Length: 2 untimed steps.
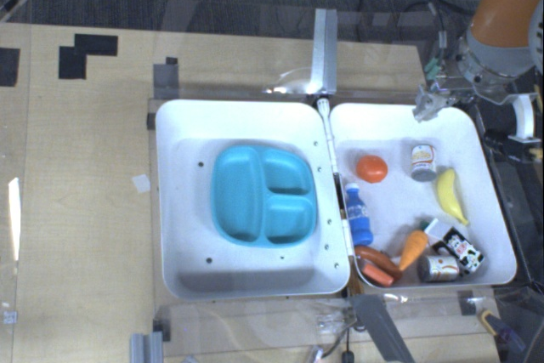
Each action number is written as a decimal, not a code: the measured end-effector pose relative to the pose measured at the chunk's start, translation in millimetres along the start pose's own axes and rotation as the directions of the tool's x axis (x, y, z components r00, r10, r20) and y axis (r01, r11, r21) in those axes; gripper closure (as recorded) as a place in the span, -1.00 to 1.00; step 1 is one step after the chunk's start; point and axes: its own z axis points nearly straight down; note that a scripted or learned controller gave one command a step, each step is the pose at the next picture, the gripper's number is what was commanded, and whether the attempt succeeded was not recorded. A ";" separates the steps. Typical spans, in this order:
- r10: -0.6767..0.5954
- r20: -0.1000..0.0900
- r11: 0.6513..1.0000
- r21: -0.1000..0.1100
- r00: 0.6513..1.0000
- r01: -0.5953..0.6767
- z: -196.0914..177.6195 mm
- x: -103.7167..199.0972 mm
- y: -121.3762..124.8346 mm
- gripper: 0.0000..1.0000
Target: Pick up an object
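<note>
Small can just below pincer

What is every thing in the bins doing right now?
Blue plate: lying flat, left bin.
Tomato: resting, right bin.
Small can: upright.
Banana: lying down.
Blue bottle: on its side.
Carrot: lying down.
Gripper: above the bin's back edge.

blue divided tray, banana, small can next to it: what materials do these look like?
Blue tray: looks like moulded plastic, with a uniform colour, rounded compartments and a soft sheen. Banana: smooth, even yellow with no blemishes, so it is probably a plastic toy, though real fruit can't be ruled out. Small can: appears to be metal, with a silvery body and a printed label; it could also be a toy replica.
</note>
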 end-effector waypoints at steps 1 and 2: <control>-0.050 0.002 0.999 -0.004 0.999 0.050 -46.3 -58.3 14.1 1.00; 0.014 0.000 1.000 -0.001 1.000 -0.014 4.5 -79.4 12.3 1.00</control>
